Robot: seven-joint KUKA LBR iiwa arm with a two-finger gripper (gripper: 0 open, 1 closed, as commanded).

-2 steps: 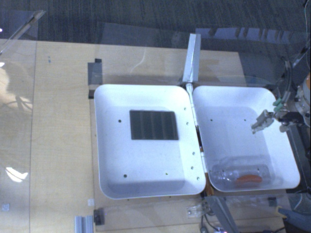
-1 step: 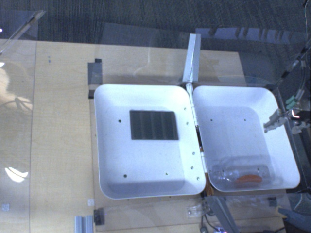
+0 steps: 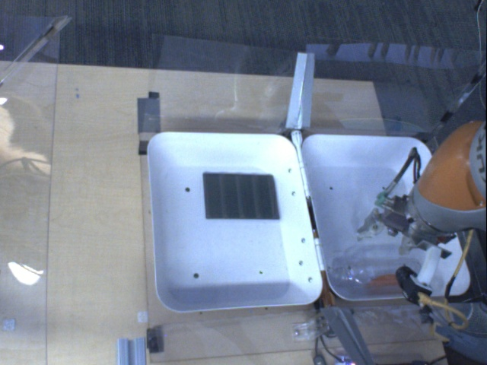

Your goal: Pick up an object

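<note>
The arm reaches in from the right over the right bin [image 3: 335, 166], its orange band [image 3: 456, 177] above the wrist. My gripper [image 3: 379, 220] hangs low over the middle of that bin. Just in front of it, near the bin's front wall, lies a clear plastic object [image 3: 356, 270], hard to make out against the white. Beside that, to the right, lies a small orange-red object [image 3: 383, 282]. The gripper stands a little behind both, and I see nothing held in it. The arm's body hides the bin's right side.
The left bin [image 3: 175, 204] has a dark rectangular panel [image 3: 240, 196] in its floor. A metal divider post [image 3: 300, 97] rises behind where the bins meet. Cables and a white bracket [image 3: 437, 272] hang off the wrist near the right bin's front corner.
</note>
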